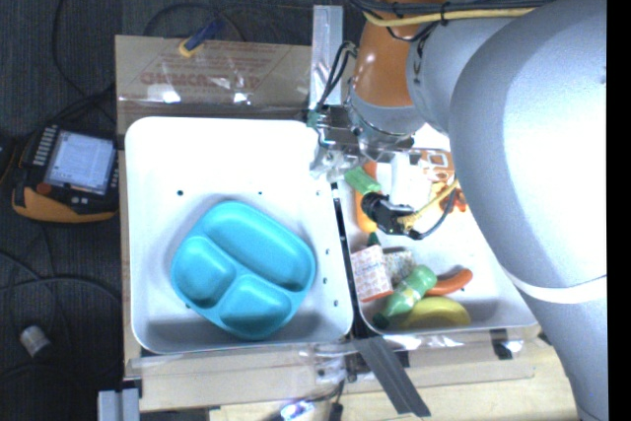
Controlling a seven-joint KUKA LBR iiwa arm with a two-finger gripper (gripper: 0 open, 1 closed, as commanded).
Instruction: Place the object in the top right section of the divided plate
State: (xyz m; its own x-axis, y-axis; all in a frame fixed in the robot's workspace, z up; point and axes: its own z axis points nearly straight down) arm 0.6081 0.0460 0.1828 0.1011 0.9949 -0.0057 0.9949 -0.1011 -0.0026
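A blue divided plate with three sections lies in the left white bin, toward its front. My gripper hangs over the back left corner of the right bin, just right of the wall between the bins. A small green piece and an orange piece show right under it; whether either is held is hidden. At the front of the right bin lie a red-and-white packet, a green toy, a yellow banana-like toy and an orange-red toy.
The grey arm covers most of the right bin. A brown cardboard sheet lies behind the left bin. A handheld screen device sits on the floor to the left, amid cables.
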